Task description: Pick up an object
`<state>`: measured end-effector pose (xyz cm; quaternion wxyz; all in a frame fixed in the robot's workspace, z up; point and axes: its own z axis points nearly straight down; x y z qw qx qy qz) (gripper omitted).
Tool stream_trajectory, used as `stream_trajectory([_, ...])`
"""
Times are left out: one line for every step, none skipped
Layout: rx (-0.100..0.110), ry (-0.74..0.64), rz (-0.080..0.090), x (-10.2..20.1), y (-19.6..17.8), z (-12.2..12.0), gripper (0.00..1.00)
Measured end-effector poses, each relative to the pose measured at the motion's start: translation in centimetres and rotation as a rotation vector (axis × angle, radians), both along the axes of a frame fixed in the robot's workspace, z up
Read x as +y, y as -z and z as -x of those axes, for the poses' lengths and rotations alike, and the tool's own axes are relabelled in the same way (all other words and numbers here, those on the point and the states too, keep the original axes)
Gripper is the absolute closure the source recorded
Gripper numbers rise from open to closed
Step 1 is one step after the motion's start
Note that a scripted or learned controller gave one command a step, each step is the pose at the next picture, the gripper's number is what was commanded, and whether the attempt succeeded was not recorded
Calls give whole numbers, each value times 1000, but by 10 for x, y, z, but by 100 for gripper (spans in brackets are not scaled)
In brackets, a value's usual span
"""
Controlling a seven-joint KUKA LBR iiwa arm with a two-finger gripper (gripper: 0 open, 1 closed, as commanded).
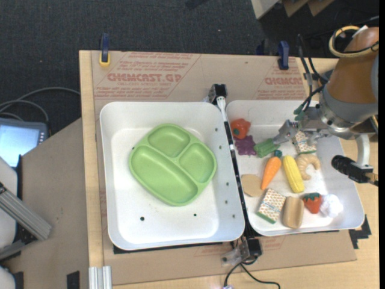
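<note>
The arm (pixel 352 71) reached in from the right, its orange band above a grey wrist, and the pincer (pixel 299 128) hung low over the far part of the right bin (pixel 355 218). I could not tell whether the pincer was spread or pressed together; the metal parts blurred into the clutter beneath.

Directly under and beside the pincer lay a small printed packet (pixel 302 142), and just to its near-left a green pickle-like piece (pixel 266 147) pointed toward the tip. Below those, close together, lay a plastic carrot (pixel 271 170) with a green top and a smooth tapering body, and a yellow corn cob (pixel 293 173) with a ridged surface, side by side and nearly parallel. A pale, curled pastry-shaped piece (pixel 309 163) sat just right of the corn.

Farther from the pincer, toward the bin's left wall, were a red-orange pepper (pixel 240 127) and a purple, lumpy bunch of grapes (pixel 245 145). Near the front lay a flat tan disc (pixel 251 185), a printed box (pixel 271 205) with green and white speckles, a rounded brown bread roll (pixel 293 212), a red strawberry (pixel 312 203) and a crumpled white ball (pixel 330 206).

The left bin (pixel 120 125) held a glossy green plate (pixel 173 164) divided into three compartments, lying well apart from the pincer. Both bins were shallow, white and smooth, resting on a brown cardboard sheet (pixel 150 71) that covered the tabletop.
</note>
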<state>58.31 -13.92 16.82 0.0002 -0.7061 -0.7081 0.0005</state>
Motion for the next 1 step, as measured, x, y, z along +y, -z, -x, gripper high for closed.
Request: stream_trajectory([5, 2, -3, 30, 89, 23, 0])
